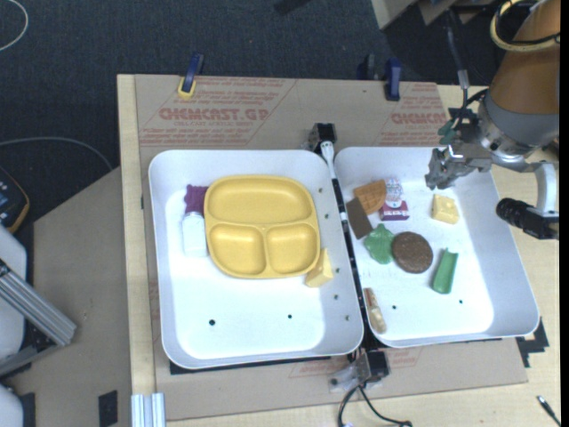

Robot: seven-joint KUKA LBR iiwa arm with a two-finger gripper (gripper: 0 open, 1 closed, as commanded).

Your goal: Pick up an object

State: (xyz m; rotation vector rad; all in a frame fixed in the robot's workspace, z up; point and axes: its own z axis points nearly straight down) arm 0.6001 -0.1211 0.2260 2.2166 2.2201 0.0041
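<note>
Camera view: gripper [442, 174] over right bin [507, 301], upper part; jaw state cannot tell; nothing visibly held; yellow block [444, 209] just below it; brown disc [412, 251], green stick [444, 270] nearer centre; yellow tray [262, 224] in left bin [249, 336].

the gripper [442, 174] hangs over the upper right of the right bin [507, 305], just above a pale yellow block [444, 209]. nearby lie a brown round cookie [412, 251], a green cylinder [444, 270] and a green leafy piece [380, 244]. the left bin [240, 332] holds a yellow divided tray [262, 223].
</note>
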